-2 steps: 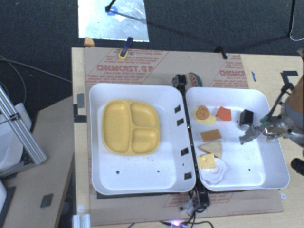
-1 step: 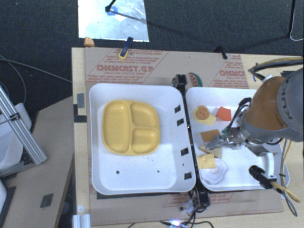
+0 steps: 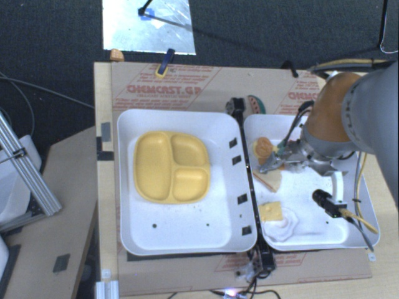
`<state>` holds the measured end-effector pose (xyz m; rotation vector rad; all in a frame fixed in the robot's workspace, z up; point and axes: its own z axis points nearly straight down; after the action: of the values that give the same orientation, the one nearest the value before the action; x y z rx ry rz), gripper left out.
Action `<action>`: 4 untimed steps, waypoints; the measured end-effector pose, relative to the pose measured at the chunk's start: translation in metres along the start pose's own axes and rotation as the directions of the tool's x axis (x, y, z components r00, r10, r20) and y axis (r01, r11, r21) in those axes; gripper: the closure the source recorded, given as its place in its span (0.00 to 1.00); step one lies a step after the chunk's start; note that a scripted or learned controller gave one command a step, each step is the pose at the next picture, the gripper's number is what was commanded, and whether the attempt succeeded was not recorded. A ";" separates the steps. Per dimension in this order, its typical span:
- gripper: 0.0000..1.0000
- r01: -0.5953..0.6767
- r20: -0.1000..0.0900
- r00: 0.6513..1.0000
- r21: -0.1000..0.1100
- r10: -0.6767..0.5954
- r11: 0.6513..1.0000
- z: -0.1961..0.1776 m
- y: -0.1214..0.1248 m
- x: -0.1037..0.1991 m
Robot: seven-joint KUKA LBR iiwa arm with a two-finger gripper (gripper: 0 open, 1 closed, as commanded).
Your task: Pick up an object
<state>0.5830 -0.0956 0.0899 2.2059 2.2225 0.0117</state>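
The right bin (image 3: 355,226) holds a round orange-tan food piece (image 3: 264,147) near its upper left corner. A flat tan slice (image 3: 269,180) lies just below it. A pale yellow block (image 3: 270,211) and a white crumpled item (image 3: 284,229) sit near the bin's front left. My gripper (image 3: 272,162) hangs low over the bin's left part, between the orange-tan piece and the tan slice, close to both. The arm's grey body and orange band (image 3: 330,108) cover the bin's upper right.
The left bin (image 3: 143,235) carries a yellow three-compartment plate (image 3: 171,167). A black divider (image 3: 246,173) with clips runs between the two bins. Cables and a black connector (image 3: 327,203) trail over the right bin's right side.
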 end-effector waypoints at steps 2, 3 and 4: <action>0.00 -0.003 -0.003 1.000 -0.003 0.003 1.000 -0.011 0.000 0.000; 0.00 -0.001 -0.003 1.000 0.009 0.001 1.000 0.004 0.037 -0.011; 0.00 -0.010 0.000 1.000 0.033 0.010 0.999 -0.020 0.066 0.004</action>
<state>0.6487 -0.0909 0.1108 2.2336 2.2285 -0.0251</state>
